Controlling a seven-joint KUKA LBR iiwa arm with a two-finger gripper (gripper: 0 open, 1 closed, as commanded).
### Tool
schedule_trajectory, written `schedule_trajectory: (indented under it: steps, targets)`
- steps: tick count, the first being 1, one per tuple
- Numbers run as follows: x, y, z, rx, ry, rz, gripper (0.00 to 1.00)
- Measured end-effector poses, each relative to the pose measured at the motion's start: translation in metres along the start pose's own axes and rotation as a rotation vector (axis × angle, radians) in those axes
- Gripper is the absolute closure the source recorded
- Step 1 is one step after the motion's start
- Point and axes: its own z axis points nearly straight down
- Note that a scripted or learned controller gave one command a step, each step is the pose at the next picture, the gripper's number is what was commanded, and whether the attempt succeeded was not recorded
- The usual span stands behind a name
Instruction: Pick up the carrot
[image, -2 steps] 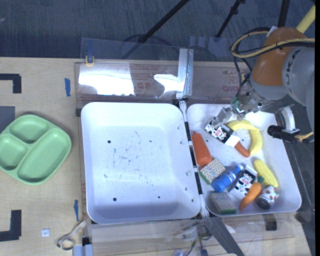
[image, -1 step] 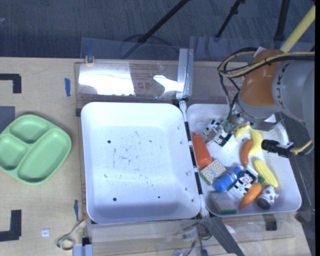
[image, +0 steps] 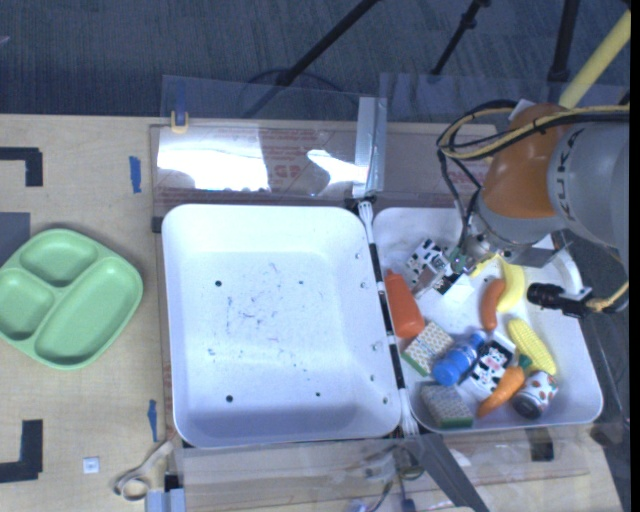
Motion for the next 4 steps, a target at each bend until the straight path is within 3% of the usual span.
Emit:
schedule_trajectory:
  steps: [1,2,3,4]
  targets:
    - [-0.023,0.029,0.001,-0.002,-0.001,0.374,0.0]
    - [-0.01,0.033,0.002,0.024,0.009,1.045,0.0]
    - [0.018,0.054,-0.099,0.003,0.001,0.964,0.0]
    - [0.051,0.002,-0.098,0.008,0.004,1.099,0.0]
